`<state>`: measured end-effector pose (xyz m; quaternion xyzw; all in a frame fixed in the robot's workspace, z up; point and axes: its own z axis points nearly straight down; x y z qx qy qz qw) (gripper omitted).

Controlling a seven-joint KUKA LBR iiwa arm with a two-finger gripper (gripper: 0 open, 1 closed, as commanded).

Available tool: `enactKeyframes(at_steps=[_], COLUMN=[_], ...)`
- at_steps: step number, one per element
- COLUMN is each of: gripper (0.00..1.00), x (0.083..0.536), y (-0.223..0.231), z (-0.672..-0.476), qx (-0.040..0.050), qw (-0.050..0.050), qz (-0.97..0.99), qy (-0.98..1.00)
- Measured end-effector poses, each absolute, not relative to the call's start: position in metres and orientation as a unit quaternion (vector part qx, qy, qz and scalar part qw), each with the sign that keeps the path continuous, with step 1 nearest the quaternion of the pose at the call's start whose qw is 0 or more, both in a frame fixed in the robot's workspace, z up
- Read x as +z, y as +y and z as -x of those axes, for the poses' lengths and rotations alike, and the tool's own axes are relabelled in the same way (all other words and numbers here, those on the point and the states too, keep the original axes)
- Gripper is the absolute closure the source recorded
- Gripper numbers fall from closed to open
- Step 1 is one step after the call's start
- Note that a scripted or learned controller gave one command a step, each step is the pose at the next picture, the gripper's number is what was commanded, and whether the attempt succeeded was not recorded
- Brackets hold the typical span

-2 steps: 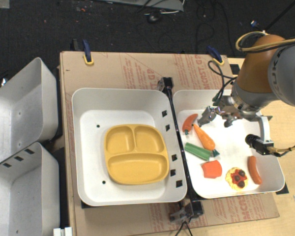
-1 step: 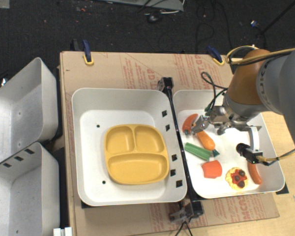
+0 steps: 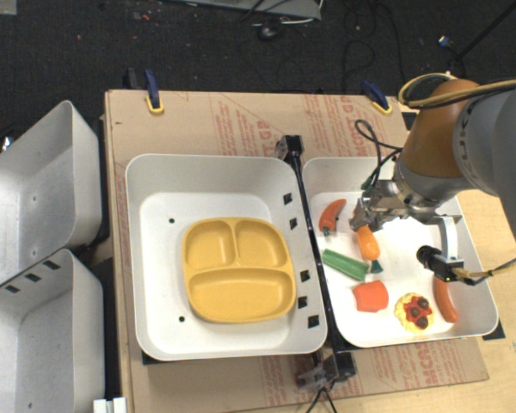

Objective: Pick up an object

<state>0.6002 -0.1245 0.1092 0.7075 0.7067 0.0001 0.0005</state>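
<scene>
Robotics lab or test cell. Board-topped bench [image 3: 241,110] sitting on dark speckled floor, clamps [image 3: 153,93] gripping its far edge, loose cables [image 3: 361,54] trailing behind; industrial arm [image 3: 464,140] reaching over two white bins [image 3: 138,231] holding toy food.

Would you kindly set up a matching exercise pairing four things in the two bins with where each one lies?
Things:
1. yellow divided tray
2. green piece
3. sausage
4. small pizza

Places:
A. near the right bin's front edge, just left of the sausage
B. in the middle of the left bin
C. by the right bin's right wall, near the front
D. in the right bin, close to the divider between the bins

Pairs: 1-B, 2-D, 3-C, 4-A
</scene>
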Motion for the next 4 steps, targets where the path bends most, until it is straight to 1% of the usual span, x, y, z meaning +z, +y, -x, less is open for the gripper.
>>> enactKeyframes(at_steps=[1, 3, 4], gripper=[1.00, 1.00, 1.00], x=[0.154, 0.244, 0.251], y=[-0.128, -0.134, -0.076], z=[-0.596, -0.596, -0.581], qx=[0.0012, 0.0015, 0.0002], qw=[0.002, 0.003, -0.001], qz=[-0.708, -0.706, -0.705], qy=[0.706, 0.708, 0.710])
